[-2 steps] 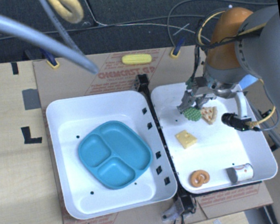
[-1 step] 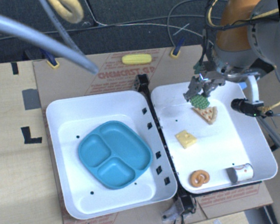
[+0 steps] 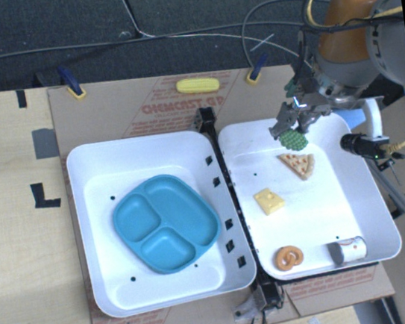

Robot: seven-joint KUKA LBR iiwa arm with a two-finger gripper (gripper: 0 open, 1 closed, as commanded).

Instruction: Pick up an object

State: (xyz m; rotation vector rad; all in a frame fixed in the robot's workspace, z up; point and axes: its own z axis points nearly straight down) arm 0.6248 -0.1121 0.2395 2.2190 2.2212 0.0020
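In the right bin (image 3: 358, 194), a grey-and-white cylinder (image 3: 348, 250) and a pretzel (image 3: 288, 258) are seen at six o'clock; a cheese wedge (image 3: 269, 201) lies centrally; a pizza slice (image 3: 298, 163) at one o'clock. The arm is bent in from two o'clock; the gripper (image 3: 293, 130) is closed around a green object (image 3: 293, 139). A blue tray (image 3: 166, 222) is held in the left bin (image 3: 89, 212).

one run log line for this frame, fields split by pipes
claw over right bin, at small green knobbly object | grasp unconfirmed | yellow cheese wedge, pizza slice, pretzel lying loose | blue divided plate in left bin
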